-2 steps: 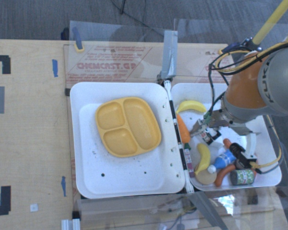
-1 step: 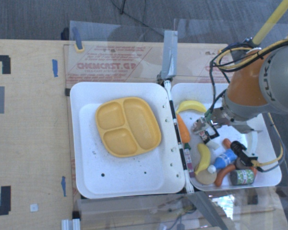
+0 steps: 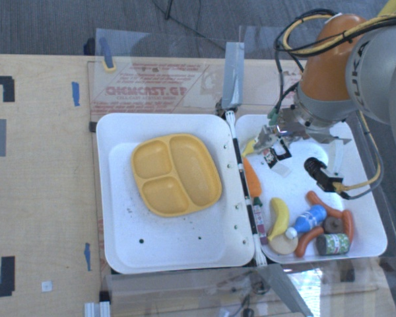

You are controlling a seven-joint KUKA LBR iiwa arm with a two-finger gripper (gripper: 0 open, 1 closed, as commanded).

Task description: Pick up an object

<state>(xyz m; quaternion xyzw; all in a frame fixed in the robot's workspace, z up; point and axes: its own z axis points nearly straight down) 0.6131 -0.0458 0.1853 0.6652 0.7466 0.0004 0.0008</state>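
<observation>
Two shallow white bins sit side by side on the desk. The left bin (image 3: pixel 112 177) holds a yellow divided plate (image 3: pixel 176 174) with three compartments, lying flat near the bin's middle, with bare white floor around it and toward the near edge. The right bin (image 3: pixel 376 240) carries the loose objects: an orange carrot (image 3: pixel 252 177) lies along its left wall, a yellow banana (image 3: pixel 278 218) sits just below it near the near-left corner, and a round tan piece (image 3: pixel 283 244) touches the banana's lower end. A small blue bottle (image 3: pixel 307 220) with a white cap lies tilted beside the banana. Red sausages (image 3: pixel 330 207) curve around a dark brown round item (image 3: pixel 332 225), and a green can (image 3: pixel 332 244) lies on its side by the near edge. The arm (image 3: pixel 356 51) reaches in over the far-right corner of this bin, and the jaws (image 3: pixel 272 142) hang over its far-left part, above a small black-and-white object and a yellow bit at the wall. How far the jaws are parted, and whether they hold anything, cannot be told. A black part (image 3: pixel 319 172) of the arm hangs over the bin's middle.
</observation>
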